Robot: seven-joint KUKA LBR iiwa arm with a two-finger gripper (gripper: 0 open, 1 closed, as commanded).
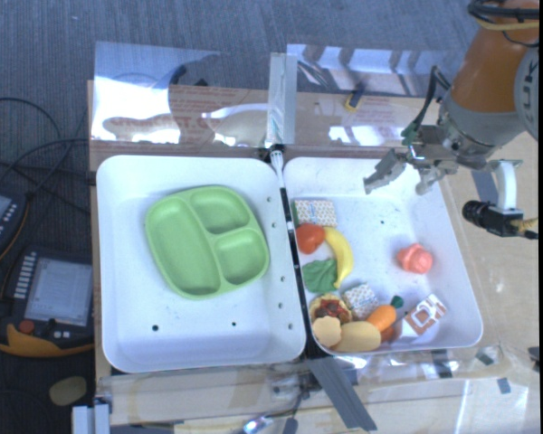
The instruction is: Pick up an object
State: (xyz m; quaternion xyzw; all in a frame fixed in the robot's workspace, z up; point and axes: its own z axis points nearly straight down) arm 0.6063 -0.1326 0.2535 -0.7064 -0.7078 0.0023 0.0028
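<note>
Gripper hangs over the far edge of the right bin, near its far right corner, fingers spread apart with nothing between them. One finger tip angles toward the bin's middle, the other sits closer to the right wall. Orange band of the arm rises above it at the view's upper right. Nearest loose item: a pink lump, alone on bare bin floor toward the right wall, well apart from the gripper and on its near side; rounded, no clear long axis. Banana lies close to the left wall, long axis running far-to-near, curved, one end touching a red tomato-like piece. Just beyond those, a checkered packet. Green leaf-shaped piece sits beside the banana's near end. Cluster in the near left corner: tan potato shape, long axis along the near wall; carrot pointing toward the far right. White-and-red block toward the near right corner. Left bin holds a green divided plate.
</note>
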